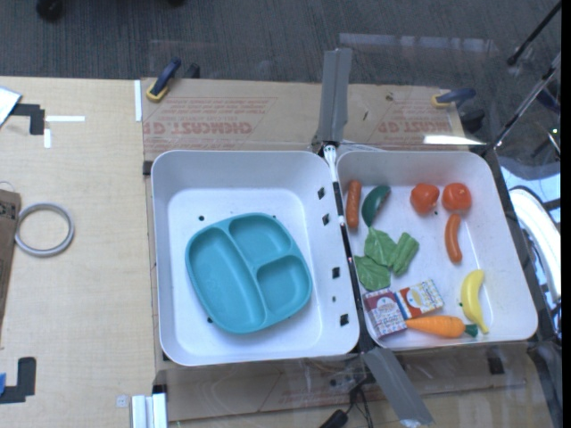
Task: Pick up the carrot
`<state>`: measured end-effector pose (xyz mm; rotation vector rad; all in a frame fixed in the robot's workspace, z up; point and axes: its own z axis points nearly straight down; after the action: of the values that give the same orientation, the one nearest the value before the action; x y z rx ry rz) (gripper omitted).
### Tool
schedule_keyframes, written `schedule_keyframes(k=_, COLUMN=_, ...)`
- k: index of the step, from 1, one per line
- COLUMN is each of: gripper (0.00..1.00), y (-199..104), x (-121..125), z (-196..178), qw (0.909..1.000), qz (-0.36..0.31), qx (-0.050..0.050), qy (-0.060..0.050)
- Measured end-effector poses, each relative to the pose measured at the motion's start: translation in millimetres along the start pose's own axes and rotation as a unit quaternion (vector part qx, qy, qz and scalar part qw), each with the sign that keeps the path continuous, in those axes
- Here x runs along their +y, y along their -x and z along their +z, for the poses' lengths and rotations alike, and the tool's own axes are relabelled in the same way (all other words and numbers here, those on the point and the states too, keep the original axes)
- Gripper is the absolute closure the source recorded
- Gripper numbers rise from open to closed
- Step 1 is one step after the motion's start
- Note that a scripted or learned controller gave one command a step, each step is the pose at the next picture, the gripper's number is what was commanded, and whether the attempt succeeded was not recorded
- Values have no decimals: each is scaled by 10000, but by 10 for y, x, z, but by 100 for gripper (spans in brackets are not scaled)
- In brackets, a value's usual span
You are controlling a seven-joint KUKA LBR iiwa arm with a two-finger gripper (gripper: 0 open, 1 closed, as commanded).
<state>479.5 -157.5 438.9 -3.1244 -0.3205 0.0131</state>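
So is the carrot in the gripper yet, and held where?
No, nothing is held. The carrot lies untouched in the right bin, near its front wall, between the small carton and the banana.

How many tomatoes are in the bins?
2, both in the right bin near its far wall: one tomato beside the other tomato, which sits just right of it.

At the right side, where the arm reaches in, two thin dark slanting rods (535, 34) cross the upper corner. Lower down, a white curved cable (533, 210) loops along the edge. Whether either belongs to the grey arm cannot be told. Both lie outside the bins' walls, with the rods well above the cable.
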Motion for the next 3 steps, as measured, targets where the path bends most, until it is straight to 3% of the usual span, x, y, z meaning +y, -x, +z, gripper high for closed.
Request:
schedule_keyframes(k=2, gripper=100, y=119, x=571, z=-1, qw=10000, qz=10, qx=7, qy=0)
schedule_keyframes(k=3, gripper=100, y=130, x=631, z=0, qw=10000, qz=11, qx=8, qy=-1)
